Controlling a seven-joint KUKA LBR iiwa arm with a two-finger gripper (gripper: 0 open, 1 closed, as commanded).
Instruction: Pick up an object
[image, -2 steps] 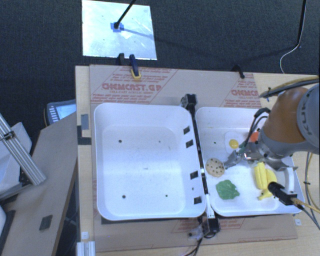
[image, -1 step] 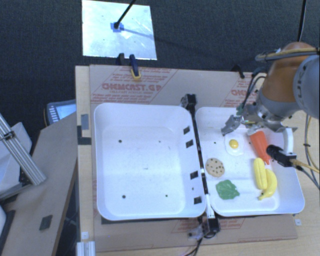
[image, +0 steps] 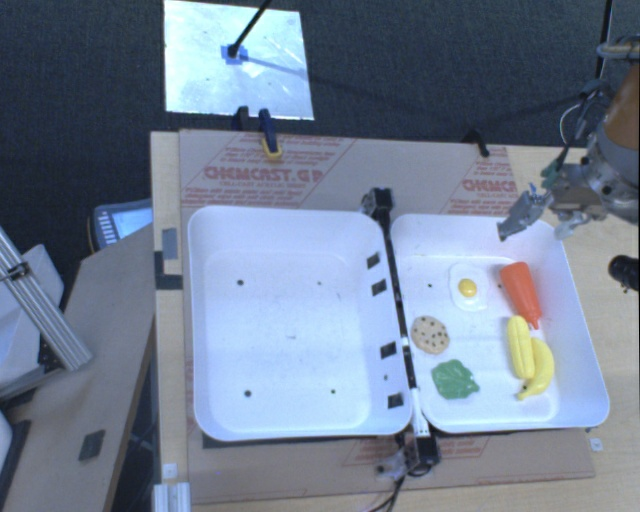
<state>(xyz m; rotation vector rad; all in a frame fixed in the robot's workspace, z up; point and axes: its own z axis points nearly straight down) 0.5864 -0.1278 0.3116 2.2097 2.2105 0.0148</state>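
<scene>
The hand (image: 545, 213) hangs over the far right corner of the right bin (image: 585, 400), at the end of the grey arm that enters from the right. Its two fingers (image: 520, 215) are spread apart with nothing between them, one pointing down and left toward the bin's far rim, the other (image: 572, 222) just to its right.

All the toy food lies in the right bin, nearer than the hand. The orange carrot (image: 521, 290) is the closest item to it, lying just near of the fingers along the right side of the bin. Left of the carrot sits a fried egg (image: 467, 288), white with a yellow yolk. Near of the carrot lie the yellow bananas (image: 529, 357), running along the right side toward the near rim. A round cookie (image: 430, 334) rests close to the divide between the bins, and a green leafy piece (image: 455, 379) lies just near and right of it.

The left bin (image: 200, 330) stands beside it, the two touching along a line of black clips (image: 380, 288). Both rest on a cardboard sheet (image: 300, 170) on the bench.
</scene>
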